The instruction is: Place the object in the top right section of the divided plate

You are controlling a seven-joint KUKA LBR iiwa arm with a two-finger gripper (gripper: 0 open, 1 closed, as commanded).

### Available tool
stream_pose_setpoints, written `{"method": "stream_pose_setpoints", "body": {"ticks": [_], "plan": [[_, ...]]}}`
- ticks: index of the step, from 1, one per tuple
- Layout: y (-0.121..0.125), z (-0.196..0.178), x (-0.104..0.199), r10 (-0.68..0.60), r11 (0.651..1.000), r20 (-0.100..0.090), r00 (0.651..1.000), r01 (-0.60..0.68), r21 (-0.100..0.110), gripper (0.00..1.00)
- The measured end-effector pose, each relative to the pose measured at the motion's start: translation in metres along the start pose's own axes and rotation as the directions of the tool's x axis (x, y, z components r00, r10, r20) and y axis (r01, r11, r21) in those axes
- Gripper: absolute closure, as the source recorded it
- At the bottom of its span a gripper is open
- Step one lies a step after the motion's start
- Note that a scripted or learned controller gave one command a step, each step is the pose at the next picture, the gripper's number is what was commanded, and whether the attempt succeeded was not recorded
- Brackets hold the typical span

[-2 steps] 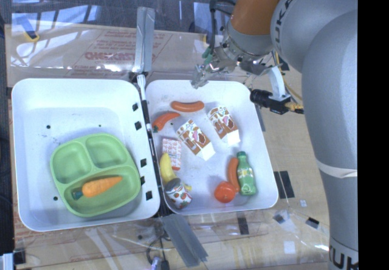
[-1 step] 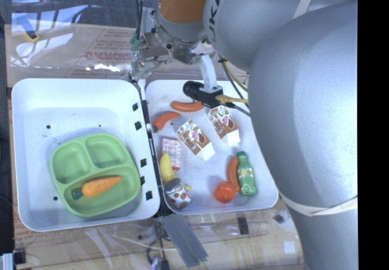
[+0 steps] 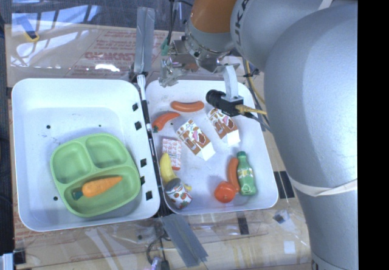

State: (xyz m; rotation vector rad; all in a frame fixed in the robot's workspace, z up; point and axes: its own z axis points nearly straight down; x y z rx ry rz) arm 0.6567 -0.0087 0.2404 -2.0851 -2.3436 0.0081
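A green divided plate (image 3: 94, 173) lies in the left bin (image 3: 36, 110). An orange carrot (image 3: 100, 186) rests in its long front section, while the two back sections hold nothing. My gripper (image 3: 172, 70) hovers over the back left corner of the right bin (image 3: 264, 165), just behind a sausage (image 3: 187, 105). I see nothing clearly held in it. Below it in the right bin lie a red-orange pepper (image 3: 165, 120), two printed cartons (image 3: 196, 138) (image 3: 223, 126), a small packet (image 3: 172, 152), a banana (image 3: 167, 168), a can (image 3: 178, 194), a tomato (image 3: 224, 192) and a green bottle (image 3: 245, 174).
The big grey arm (image 3: 304, 80) fills the right side and overhangs the right bin's far edge. A divider wall with black clips (image 3: 144, 135) separates the two bins. A second red sausage (image 3: 233, 169) leans beside the bottle.
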Motion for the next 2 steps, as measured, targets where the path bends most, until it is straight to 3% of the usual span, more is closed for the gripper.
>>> {"method": "stream_pose_setpoints", "body": {"ticks": [1,2], "plan": [[-0.002,-0.068,-0.016,0.228,0.974,0.000,0.974,-0.228,-0.003,1.00],[-0.016,-0.021,-0.130,0.324,0.946,-0.001,0.946,-0.324,0.001,1.00]]}}
